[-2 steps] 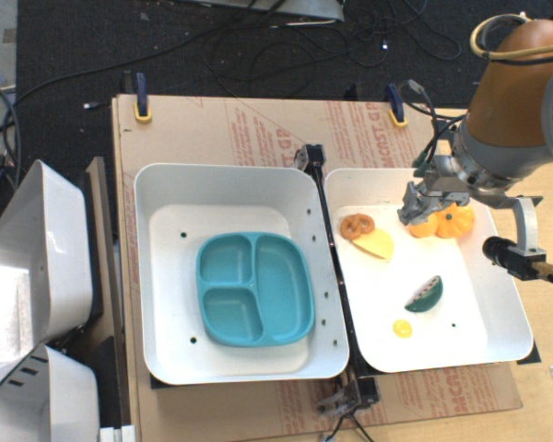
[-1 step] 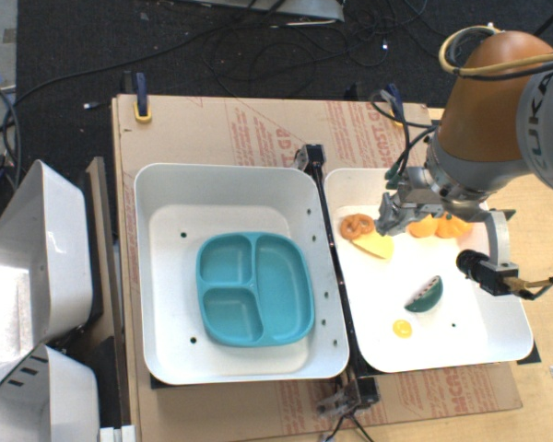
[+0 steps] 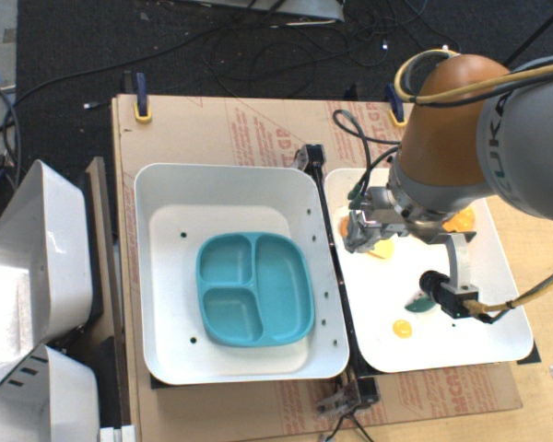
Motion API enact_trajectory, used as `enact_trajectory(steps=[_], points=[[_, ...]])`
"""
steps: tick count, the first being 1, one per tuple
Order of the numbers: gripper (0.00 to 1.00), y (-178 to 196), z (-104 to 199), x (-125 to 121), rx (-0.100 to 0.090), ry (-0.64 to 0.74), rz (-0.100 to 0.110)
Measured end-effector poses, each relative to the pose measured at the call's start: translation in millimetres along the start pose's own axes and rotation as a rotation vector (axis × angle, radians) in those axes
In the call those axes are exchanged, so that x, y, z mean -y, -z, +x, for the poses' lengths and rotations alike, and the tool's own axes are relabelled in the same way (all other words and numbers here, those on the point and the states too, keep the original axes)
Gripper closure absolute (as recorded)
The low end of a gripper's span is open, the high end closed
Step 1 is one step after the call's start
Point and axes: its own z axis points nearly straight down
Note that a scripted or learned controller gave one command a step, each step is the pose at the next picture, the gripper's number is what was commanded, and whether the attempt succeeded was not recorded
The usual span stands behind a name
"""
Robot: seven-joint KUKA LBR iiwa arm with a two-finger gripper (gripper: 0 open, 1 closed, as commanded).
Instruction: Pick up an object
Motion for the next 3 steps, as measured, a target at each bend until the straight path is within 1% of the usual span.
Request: enact_trajectory(steps=[1,2,3], points=[[1.00,2.9,43.6,17.6,0.000,0.001,-0.001],[1.00,-17.6,90.4,35.9,0.001,0.001,0.000],[0.00,-16.6,87.3,34.9,0.002,-0.006,-0.002]])
